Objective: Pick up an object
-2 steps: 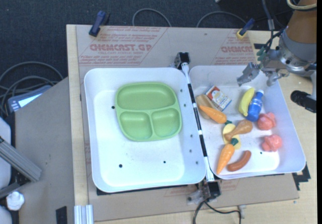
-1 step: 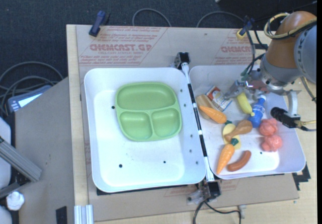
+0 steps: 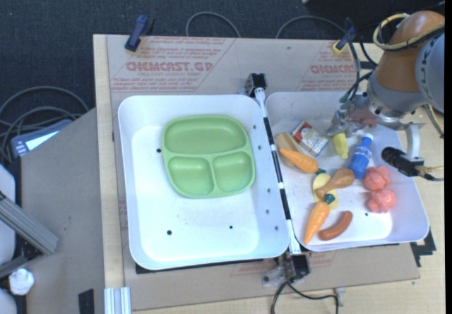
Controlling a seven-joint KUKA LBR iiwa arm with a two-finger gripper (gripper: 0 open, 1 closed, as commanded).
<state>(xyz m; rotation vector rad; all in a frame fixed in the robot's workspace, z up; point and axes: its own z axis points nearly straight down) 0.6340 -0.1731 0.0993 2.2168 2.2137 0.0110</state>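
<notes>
The right bin (image 3: 417, 224) holds several toy foods. Among them are a red and white box (image 3: 309, 138), a small yellow piece (image 3: 341, 145), a blue bottle (image 3: 361, 154), an orange carrot (image 3: 299, 159) and a second carrot (image 3: 317, 219). A brown sausage (image 3: 335, 225), two pink lumps (image 3: 379, 188) and a tan squash (image 3: 337, 180) lie nearer the front. My gripper (image 3: 344, 123) hangs low over the bin's back part, just behind the yellow piece and between the box and the bottle. I see nothing held in it.
The left bin (image 3: 134, 185) contains a green divided plate (image 3: 208, 154). A black divider rail (image 3: 272, 164) separates the bins. The arm's grey body (image 3: 402, 80) and cables cover the right bin's back right corner.
</notes>
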